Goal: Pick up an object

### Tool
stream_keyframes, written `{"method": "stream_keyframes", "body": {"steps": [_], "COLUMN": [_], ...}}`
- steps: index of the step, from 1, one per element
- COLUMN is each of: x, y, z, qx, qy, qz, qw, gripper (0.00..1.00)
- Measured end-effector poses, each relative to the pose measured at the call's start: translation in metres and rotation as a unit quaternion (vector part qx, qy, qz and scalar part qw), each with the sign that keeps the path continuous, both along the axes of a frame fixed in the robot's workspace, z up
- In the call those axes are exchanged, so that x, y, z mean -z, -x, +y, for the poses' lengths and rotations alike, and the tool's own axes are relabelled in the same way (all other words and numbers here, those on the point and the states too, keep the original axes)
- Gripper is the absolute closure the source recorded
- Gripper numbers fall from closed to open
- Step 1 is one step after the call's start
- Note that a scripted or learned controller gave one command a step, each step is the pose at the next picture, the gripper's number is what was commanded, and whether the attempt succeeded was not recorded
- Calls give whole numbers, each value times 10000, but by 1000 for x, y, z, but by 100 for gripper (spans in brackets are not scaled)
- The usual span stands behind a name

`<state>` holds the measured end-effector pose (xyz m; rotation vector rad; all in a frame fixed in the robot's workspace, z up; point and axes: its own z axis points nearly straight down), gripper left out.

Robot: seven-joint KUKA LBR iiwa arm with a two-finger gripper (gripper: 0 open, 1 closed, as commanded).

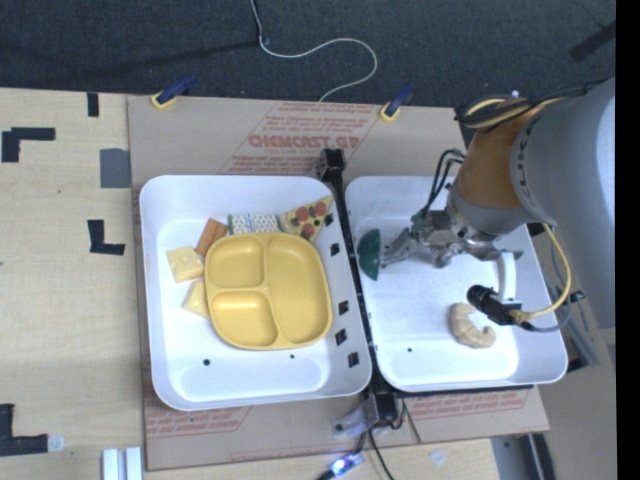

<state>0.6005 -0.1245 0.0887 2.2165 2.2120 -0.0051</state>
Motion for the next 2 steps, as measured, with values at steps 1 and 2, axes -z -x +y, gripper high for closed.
{"method": "stream_keyframes", "body": {"steps": [1, 2], "x": [-12, -74], "y": [-1, -3], "z": [4, 0], "qx": [-8, -15], "qy": [-48, -46], "qz": [1, 9], "qw": [10000, 10000], "gripper": [100, 100]}}
